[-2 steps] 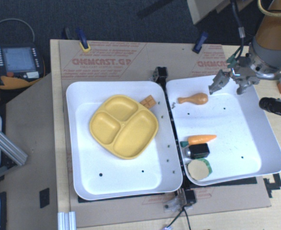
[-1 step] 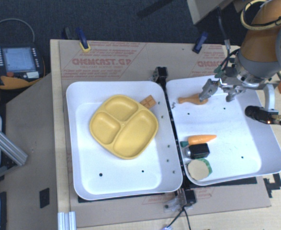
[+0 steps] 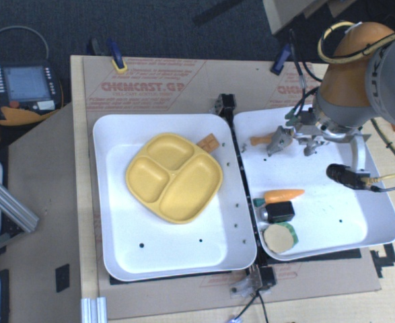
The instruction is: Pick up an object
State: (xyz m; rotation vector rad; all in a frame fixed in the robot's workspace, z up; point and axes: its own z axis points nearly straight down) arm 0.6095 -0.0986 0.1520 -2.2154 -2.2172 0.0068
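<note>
A yellow divided plate fills much of the left bin, a small brown block at its upper edge. In the right bin, a carrot, a black block and a round green-rimmed piece cluster near the divider. The gripper hangs above the bin's far end, fingers apart, nothing between them; an orange piece lies just left, the carrot well nearer the camera.

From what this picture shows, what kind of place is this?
Probably a robotics lab or test bench, not a home. A grey arm with an orange band reaches over two white bins on a cardboard-covered bench, and a control pendant lies at the left.
</note>
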